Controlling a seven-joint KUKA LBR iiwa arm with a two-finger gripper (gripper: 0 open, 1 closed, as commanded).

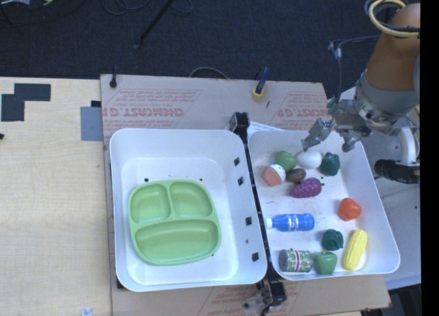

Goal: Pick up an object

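Observation:
The right bin (384, 229) holds several toy foods. At its far end lie a white egg (309, 159), a dark green vegetable (330, 164) and a light green piece (285, 160). My gripper (328, 143) hangs just above the far edge of this bin, over the egg and the dark green vegetable. Its fingers are spread open with nothing between them. The grey and orange arm comes in from the upper right.
The right bin also holds an orange-and-white piece (273, 175), a brown piece (296, 175), purple grapes (306, 188), a red tomato (349, 208), a blue bottle (291, 223), yellow corn (354, 249), a can (295, 260). A green divided plate (174, 221) lies in the left bin (137, 150).

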